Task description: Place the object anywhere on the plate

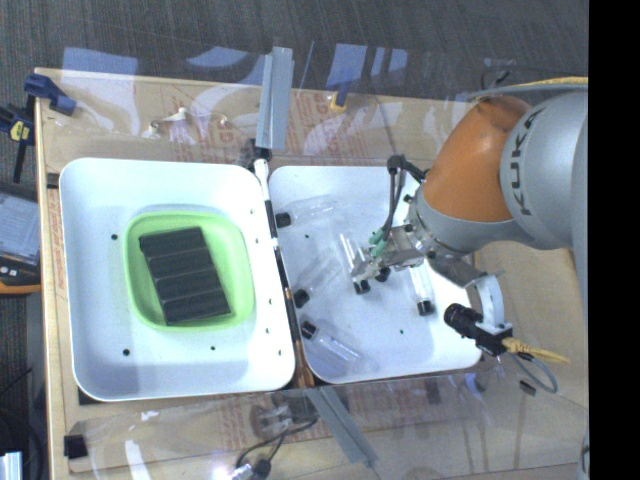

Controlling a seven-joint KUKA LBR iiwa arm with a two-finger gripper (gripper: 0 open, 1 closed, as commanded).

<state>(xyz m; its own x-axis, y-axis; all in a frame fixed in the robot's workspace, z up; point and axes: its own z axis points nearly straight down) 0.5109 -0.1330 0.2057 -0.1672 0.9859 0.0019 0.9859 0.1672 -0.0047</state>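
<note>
A black ribbed rectangular object [184, 274] lies flat on the green plate [232, 250], which sits in the left white bin [90, 198]. My gripper [391, 296] hangs over the middle of the right white bin [330, 183], well to the right of the plate and apart from the object. Its two clear fingers with dark tips stand apart, open, and only bin floor shows between them. The grey arm with its orange band [480, 163] comes in from the right.
Clear plastic pieces lie in the right bin at the upper left [312, 211] and near the front edge [332, 347]. A ridge [277, 268] where the two bin walls meet runs between plate and gripper. Cables [520, 353] trail by the right bin's front corner.
</note>
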